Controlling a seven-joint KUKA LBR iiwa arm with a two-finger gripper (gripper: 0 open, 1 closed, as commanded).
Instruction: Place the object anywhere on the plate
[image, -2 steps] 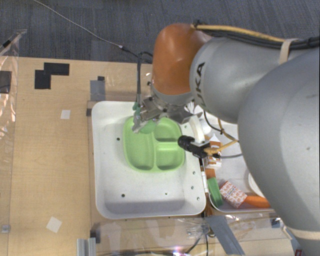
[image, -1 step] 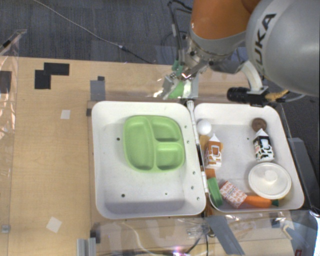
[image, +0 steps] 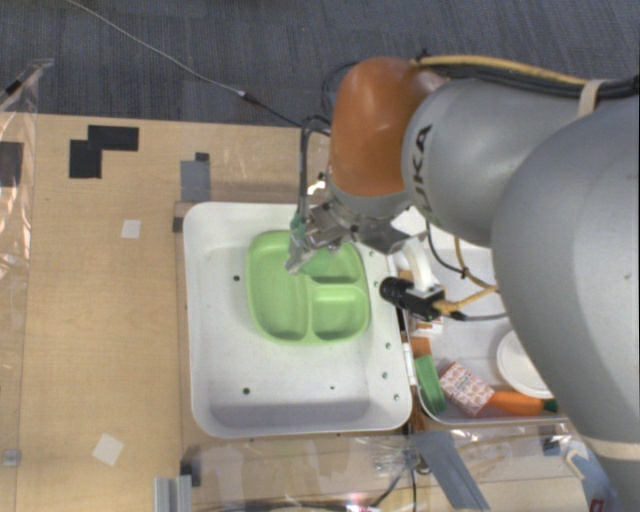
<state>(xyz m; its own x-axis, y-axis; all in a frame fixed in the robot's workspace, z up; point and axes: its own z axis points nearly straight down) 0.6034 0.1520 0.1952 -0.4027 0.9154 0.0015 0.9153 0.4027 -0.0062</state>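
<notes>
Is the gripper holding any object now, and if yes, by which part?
It cannot be told. The gripper hangs over the upper edge of the green plate, and nothing shows clearly at its tip.

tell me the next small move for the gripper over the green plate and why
Probably lower a little and release. The gripper hangs above the upper left compartment of the green plate in the left bin. Whether it holds an object is unclear.
</notes>
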